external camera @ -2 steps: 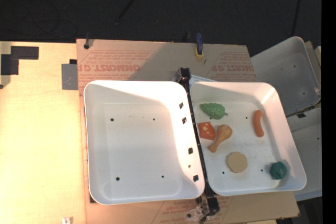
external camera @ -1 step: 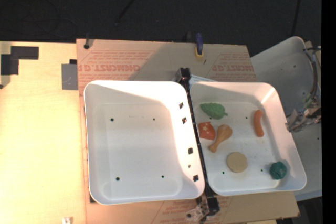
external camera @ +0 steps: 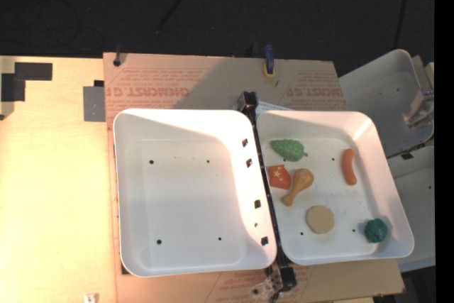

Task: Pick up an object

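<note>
We see two bins side by side on the worktop (external camera: 50,174), their inner walls touching. The left bin (external camera: 186,191) sits beside the right bin (external camera: 369,125), which holds six things. A leafy piece (external camera: 288,149) lies at the back, a wedge (external camera: 279,177) just before it, touching a drumstick (external camera: 299,185). A sausage (external camera: 349,167) lies to the right, a disc (external camera: 320,218) nearer the front, and a ball (external camera: 376,230) in the front right corner.
</note>
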Controlling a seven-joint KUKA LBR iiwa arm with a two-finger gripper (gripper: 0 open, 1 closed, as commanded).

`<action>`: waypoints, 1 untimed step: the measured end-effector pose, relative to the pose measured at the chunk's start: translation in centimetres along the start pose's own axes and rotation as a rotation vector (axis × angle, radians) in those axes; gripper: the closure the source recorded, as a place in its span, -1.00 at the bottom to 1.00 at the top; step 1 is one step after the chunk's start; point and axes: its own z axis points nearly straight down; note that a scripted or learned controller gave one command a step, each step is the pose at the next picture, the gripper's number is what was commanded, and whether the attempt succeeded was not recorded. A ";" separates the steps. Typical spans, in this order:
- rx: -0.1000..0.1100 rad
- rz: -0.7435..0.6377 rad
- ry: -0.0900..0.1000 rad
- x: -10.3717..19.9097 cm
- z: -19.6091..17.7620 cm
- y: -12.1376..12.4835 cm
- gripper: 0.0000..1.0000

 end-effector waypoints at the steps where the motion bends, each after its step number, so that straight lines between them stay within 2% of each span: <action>1: 0.029 0.004 0.006 1.5 12.4 1.1 1.00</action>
